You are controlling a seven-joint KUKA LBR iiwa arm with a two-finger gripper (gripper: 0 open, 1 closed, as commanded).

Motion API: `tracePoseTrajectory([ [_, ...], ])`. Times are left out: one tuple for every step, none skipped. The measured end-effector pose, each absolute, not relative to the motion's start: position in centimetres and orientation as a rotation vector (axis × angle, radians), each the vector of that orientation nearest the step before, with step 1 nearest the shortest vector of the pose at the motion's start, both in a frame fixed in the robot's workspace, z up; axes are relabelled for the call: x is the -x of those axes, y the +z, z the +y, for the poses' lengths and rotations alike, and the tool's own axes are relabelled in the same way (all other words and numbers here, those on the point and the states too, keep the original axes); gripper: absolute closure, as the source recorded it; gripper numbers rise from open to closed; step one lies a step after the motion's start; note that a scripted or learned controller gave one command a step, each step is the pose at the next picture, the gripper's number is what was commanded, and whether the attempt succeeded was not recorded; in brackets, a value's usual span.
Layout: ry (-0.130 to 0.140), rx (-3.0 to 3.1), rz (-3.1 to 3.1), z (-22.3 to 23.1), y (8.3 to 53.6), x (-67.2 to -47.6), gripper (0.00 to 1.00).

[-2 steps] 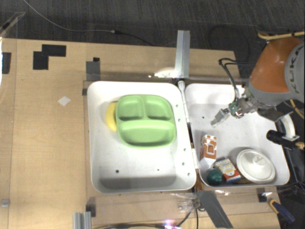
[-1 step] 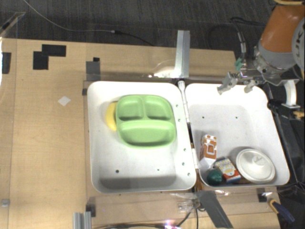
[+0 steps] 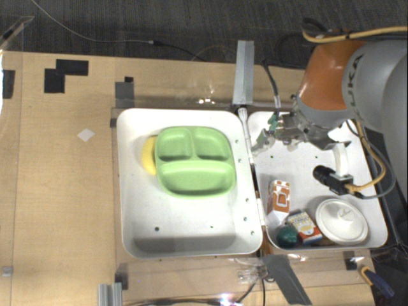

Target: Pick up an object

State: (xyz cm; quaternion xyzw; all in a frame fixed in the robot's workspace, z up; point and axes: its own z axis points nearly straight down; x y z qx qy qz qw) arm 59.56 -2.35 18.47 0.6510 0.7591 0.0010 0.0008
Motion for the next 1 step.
tracePoseTrajectory([
  [0.001, -1.904, 2.495, -16.88, 13.29, -55.56, 0.0],
])
